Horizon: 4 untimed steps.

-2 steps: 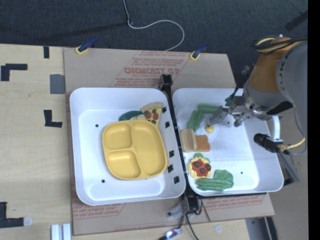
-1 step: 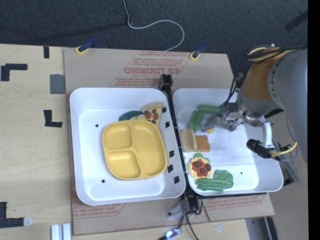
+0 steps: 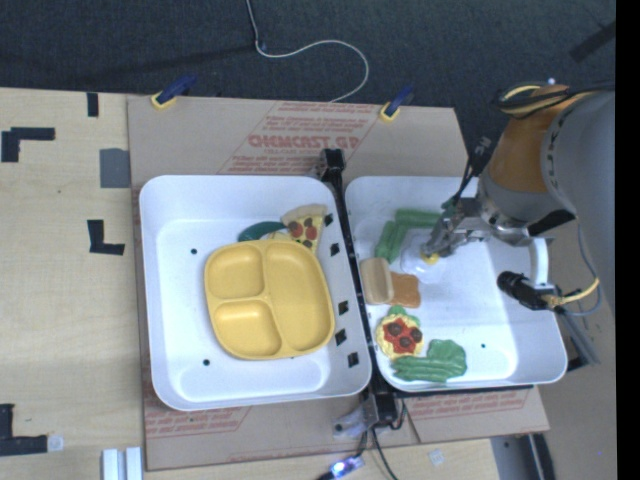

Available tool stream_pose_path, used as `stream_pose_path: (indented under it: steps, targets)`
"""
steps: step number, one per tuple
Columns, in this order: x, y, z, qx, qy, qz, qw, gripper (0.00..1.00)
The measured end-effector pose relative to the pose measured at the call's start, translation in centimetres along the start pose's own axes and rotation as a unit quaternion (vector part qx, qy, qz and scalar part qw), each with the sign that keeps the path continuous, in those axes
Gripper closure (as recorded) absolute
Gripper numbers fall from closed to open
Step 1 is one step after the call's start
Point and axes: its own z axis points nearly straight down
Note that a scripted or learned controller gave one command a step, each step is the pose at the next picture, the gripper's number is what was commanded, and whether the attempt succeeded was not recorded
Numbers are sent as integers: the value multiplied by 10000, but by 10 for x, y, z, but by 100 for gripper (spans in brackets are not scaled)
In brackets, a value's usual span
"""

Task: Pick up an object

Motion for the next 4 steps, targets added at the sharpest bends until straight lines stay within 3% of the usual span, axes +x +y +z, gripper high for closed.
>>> stream_pose_path:
  steps: [2, 3, 4]
  targets:
    - [-5, 9, -105, 17, -2, 8, 10000, 100]
    - [-4, 10, -127, 26, 1, 8, 10000, 100]
    - [37, -9, -131, 40, 6, -5, 10000, 100]
